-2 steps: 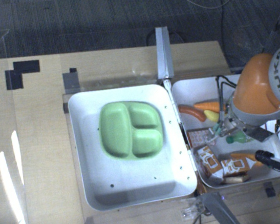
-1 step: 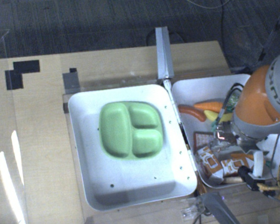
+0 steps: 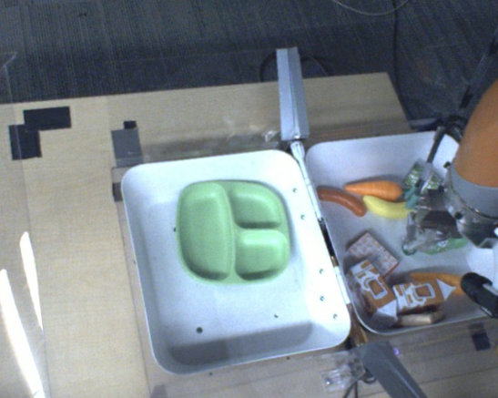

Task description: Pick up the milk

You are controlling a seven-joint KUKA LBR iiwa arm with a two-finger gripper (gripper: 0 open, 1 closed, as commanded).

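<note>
Several brown-and-white cartons lie in the right bin [image 3: 329, 228]. One [image 3: 372, 254] sits near the middle, one [image 3: 370, 285] lies by the front left corner, and one with an orange end [image 3: 424, 290] rests along the front wall. I cannot tell which of them is the milk. My gripper [image 3: 424, 235] hangs low over the right half of this bin. It is to the right of the middle carton and above the orange-ended one. From this view it appears clear of the cartons.
A red-brown sausage [image 3: 341, 200], an orange carrot [image 3: 375, 189] and a yellow banana [image 3: 386, 209] lie at the back of the right bin, just left of the gripper. The left bin [image 3: 166, 325] holds a green divided plate [image 3: 233, 230].
</note>
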